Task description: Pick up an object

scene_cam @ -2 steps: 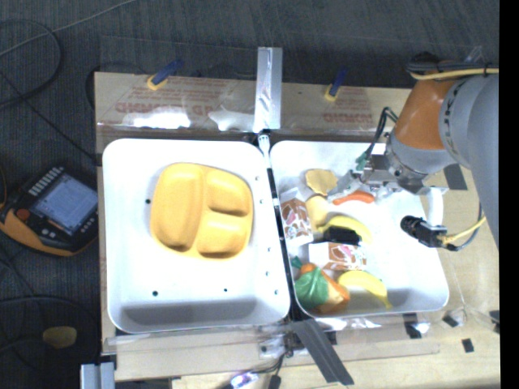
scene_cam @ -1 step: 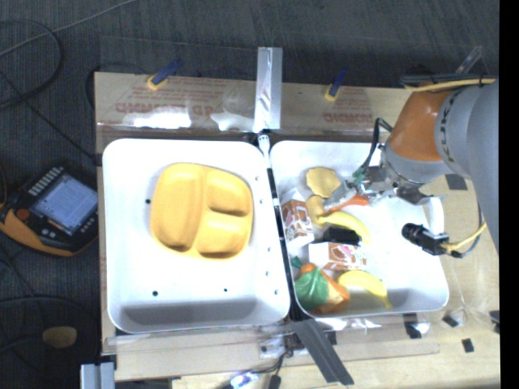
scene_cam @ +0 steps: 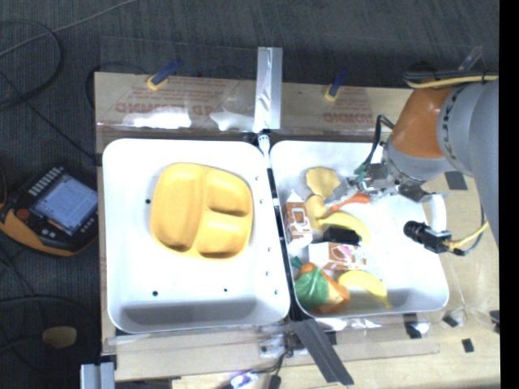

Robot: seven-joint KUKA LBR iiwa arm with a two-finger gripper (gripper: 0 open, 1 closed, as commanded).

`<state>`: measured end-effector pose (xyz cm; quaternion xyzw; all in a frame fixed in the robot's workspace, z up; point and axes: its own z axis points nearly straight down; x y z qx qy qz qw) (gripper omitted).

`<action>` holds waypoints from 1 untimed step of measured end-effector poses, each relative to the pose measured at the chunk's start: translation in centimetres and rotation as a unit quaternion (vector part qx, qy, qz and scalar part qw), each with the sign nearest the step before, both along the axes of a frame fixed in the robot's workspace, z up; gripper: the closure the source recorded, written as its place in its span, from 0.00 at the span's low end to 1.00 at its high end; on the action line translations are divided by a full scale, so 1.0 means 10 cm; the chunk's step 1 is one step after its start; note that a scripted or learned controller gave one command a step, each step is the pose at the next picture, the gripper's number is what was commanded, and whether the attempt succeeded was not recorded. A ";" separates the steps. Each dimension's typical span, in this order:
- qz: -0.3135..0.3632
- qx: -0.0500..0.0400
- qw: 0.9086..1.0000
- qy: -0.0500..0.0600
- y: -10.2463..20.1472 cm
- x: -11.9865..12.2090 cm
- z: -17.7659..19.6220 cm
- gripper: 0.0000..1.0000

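Two white bins on my worktop point(scene_cam: 109, 104): left bin point(scene_cam: 130, 298) holds a yellow tray point(scene_cam: 201, 209), right bin point(scene_cam: 422, 286) the small clutter. Arm point(scene_cam: 454, 132) low over it, gripper point(scene_cam: 366, 178) near a pale yellow piece point(scene_cam: 322, 180). Nothing lifted yet, I judge; jaws' state I cannot tell.

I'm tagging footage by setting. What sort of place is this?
Probably a robotics lab's bin-picking bench: two shallow white bins side by side, a grey arm with an orange band, and a handheld control pendant on dark carpet.
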<state>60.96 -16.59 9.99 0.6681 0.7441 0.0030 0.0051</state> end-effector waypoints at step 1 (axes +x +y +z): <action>0.025 0.000 1.000 0.006 0.58 0.33 1.00 1.00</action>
